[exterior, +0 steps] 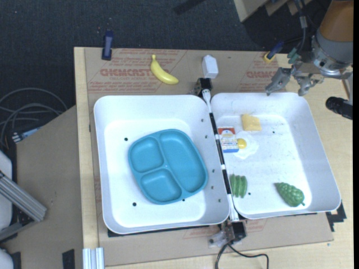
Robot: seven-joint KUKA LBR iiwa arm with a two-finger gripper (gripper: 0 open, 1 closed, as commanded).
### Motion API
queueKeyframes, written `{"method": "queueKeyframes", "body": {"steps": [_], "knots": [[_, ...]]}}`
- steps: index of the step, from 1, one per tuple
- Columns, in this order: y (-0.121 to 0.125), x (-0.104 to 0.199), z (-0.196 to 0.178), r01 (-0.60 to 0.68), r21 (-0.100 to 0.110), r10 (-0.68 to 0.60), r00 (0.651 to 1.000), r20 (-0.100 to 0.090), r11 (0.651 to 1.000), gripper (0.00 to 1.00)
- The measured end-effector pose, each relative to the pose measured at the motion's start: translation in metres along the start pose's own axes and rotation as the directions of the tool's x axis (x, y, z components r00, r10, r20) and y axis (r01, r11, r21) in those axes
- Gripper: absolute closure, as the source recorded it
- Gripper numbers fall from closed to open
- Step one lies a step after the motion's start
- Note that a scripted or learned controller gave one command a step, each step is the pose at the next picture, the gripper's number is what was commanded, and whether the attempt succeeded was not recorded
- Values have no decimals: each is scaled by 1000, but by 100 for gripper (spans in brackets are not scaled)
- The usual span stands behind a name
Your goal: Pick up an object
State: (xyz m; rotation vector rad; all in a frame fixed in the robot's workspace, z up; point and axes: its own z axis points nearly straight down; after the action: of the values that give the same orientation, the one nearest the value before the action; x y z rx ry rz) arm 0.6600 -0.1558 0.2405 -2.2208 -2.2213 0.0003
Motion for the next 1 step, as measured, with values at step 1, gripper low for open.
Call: {"method": "queueKeyframes", "body": {"steps": [1], "knots": [[1, 13, 157, 1, 0, -1, 1000, 0, 1000, 0]]}}
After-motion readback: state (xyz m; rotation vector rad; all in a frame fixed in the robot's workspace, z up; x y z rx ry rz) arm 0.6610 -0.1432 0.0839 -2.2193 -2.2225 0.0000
